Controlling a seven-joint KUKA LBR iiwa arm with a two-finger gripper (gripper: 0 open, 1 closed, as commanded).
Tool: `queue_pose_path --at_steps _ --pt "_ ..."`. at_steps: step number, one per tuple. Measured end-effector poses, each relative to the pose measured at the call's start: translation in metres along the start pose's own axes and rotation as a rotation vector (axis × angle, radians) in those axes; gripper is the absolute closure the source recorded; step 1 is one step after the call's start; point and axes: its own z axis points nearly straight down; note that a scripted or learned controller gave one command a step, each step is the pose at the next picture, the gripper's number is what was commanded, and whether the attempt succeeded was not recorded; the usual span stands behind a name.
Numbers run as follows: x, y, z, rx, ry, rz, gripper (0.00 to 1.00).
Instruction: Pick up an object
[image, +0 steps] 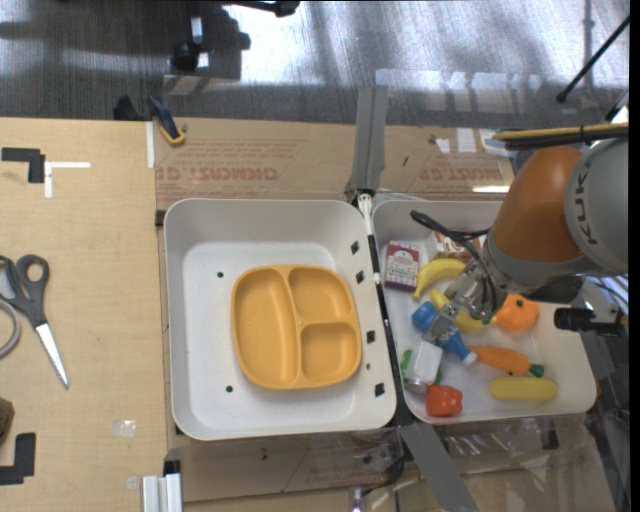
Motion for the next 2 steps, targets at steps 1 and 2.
queue_pose_path --at_steps 1,2 --pt "0.0 0.001 -0.009 0.0 -0.001 -0.003 1.0" --pt "0.05 0.076 -0.116 0.0 0.0 0.169 1.0"
